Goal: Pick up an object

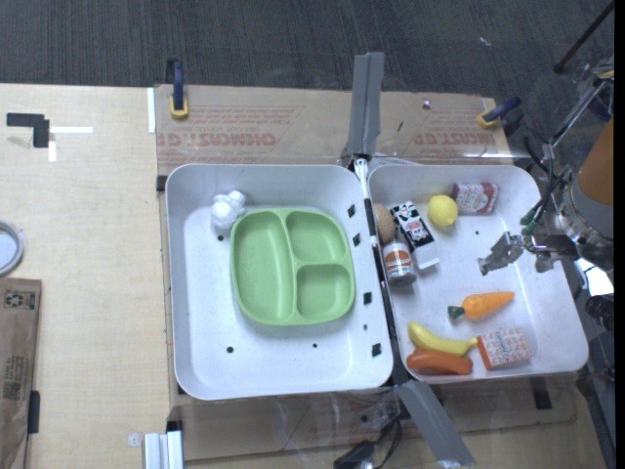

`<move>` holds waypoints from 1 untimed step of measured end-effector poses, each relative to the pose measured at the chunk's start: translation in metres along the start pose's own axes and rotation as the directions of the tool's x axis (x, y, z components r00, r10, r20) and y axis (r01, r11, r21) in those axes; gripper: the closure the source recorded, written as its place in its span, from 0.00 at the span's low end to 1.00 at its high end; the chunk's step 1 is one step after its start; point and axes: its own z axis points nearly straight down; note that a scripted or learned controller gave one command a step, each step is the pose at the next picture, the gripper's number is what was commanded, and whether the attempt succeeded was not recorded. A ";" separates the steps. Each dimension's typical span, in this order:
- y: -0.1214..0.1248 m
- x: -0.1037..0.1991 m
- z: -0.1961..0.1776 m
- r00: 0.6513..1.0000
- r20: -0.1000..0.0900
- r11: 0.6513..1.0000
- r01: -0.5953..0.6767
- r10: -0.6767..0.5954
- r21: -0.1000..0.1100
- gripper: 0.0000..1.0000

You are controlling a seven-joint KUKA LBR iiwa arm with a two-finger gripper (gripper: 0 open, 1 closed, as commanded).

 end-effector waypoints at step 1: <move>0.000 -0.001 -0.008 1.000 0.000 1.000 -0.001 0.001 0.001 1.00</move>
